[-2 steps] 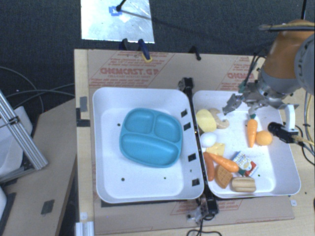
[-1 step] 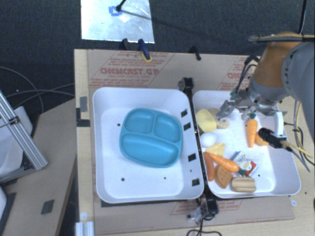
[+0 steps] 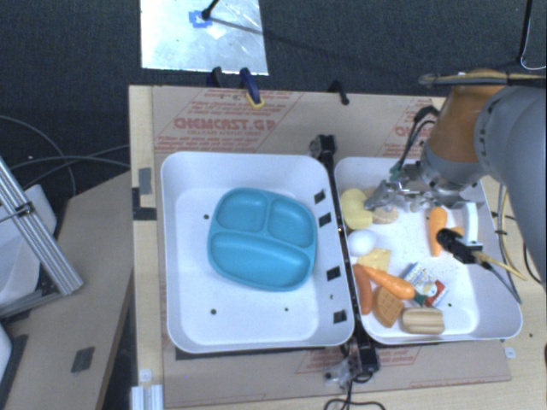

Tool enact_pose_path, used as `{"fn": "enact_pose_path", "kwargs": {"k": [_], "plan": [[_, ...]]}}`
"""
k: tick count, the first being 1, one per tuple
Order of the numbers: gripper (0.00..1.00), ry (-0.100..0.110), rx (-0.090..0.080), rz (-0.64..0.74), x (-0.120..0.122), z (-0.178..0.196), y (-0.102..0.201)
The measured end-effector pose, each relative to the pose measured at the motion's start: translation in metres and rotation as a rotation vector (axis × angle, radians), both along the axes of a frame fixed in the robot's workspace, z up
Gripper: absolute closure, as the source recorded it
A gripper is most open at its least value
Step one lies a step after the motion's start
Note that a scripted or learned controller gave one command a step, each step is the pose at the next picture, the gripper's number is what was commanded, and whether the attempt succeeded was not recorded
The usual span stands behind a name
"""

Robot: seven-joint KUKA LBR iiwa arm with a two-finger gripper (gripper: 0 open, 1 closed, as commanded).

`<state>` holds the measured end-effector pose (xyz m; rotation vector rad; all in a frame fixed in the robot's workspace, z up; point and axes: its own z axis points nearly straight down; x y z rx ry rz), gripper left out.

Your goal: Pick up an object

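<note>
The right bin holds several toy foods: a yellow piece, a white egg, a long carrot, a second orange carrot, a bread roll, a waffle-like piece and a small colourful packet. My gripper hangs low over the bin's upper left part, just right of the yellow piece, above a pale tan item. Nothing is seen held between its fingers.
The left bin holds a blue sectioned plate. A black divider with clips runs between the bins. The grey arm with its orange band enters from the right. Cables trail along the right bin's edge.
</note>
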<state>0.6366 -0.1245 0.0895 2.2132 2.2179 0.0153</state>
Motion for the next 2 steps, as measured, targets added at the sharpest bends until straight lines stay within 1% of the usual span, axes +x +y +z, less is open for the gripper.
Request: {"fn": "enact_pose_path", "kwargs": {"k": [1,2], "plan": [[1.0,-0.009,-0.004,0.001,0.002,0.014,-0.001],[1.0,0.006,-0.002,0.003,0.003,0.079,0.0]]}}
